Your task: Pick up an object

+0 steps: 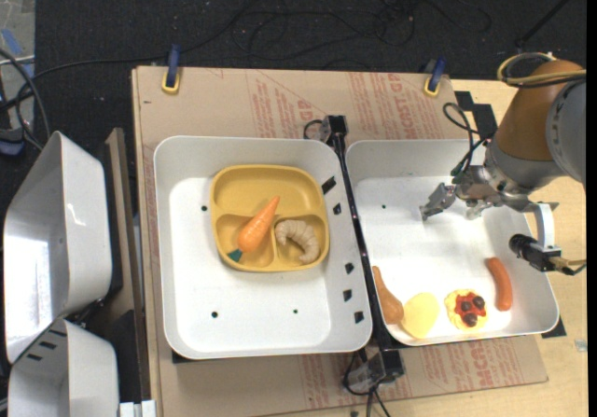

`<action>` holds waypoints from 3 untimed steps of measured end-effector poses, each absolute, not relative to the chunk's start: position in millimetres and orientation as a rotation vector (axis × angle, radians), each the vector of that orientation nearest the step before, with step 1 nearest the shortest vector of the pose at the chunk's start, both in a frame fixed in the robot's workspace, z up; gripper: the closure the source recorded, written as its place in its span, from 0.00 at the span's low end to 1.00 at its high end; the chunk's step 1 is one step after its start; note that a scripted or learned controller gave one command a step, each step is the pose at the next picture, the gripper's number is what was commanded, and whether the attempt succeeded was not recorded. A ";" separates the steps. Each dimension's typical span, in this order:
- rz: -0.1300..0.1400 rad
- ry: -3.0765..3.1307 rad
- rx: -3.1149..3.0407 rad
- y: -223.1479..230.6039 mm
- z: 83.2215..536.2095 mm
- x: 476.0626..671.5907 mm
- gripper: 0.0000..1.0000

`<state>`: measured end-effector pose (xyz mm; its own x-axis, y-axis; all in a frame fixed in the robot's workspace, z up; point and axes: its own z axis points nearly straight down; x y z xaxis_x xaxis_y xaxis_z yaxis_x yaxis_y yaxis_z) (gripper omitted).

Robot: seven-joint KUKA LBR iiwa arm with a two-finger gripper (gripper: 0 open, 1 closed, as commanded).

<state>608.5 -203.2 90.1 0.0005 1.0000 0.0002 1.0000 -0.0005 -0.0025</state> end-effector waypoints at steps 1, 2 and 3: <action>-0.001 -2.223 -2.223 -203.3 103.1 609.9 1.00; -0.004 -2.224 -2.228 -209.0 165.7 609.1 1.00; -0.004 -2.228 -2.224 -204.9 223.7 602.0 1.00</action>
